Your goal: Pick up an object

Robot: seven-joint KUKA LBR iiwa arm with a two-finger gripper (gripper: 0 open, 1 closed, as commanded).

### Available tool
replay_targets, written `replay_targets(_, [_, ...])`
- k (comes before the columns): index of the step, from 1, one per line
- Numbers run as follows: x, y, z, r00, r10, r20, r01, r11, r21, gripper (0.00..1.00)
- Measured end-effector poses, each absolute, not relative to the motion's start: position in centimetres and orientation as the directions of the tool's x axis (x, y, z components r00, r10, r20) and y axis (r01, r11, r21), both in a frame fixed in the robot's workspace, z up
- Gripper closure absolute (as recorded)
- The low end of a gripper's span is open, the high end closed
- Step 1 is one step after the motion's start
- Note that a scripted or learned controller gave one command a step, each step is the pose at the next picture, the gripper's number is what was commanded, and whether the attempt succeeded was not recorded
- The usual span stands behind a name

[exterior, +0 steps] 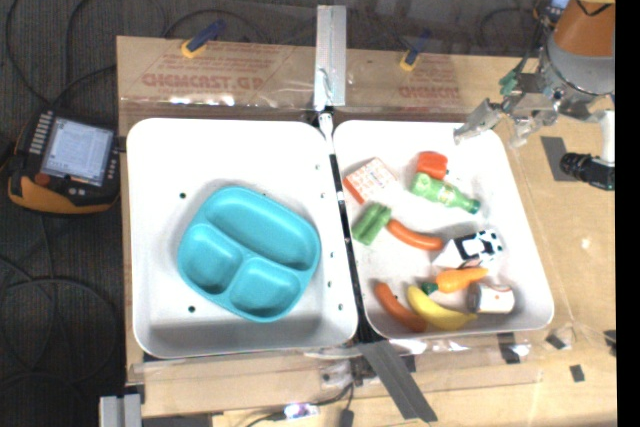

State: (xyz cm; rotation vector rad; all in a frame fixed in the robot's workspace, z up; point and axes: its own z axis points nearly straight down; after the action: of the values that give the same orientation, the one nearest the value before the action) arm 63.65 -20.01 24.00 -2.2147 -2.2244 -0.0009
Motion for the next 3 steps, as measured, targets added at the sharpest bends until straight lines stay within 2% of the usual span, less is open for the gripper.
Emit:
replay_targets(1, [64.5, -22.3, 25.4, -0.346, 0.938, -0.006, 0.938, 0.346, -0.001, 0.0])
replay_targets(2, [64.9, -21.5, 11.8, -0.465, 0.885, -0.012, 0.885, 0.465, 0.015, 0.0])
replay_targets(3, [67.1, -20.2, 10.6, -0.615, 0.788, -0.017, 0.788, 0.615, -0.008, 0.0])
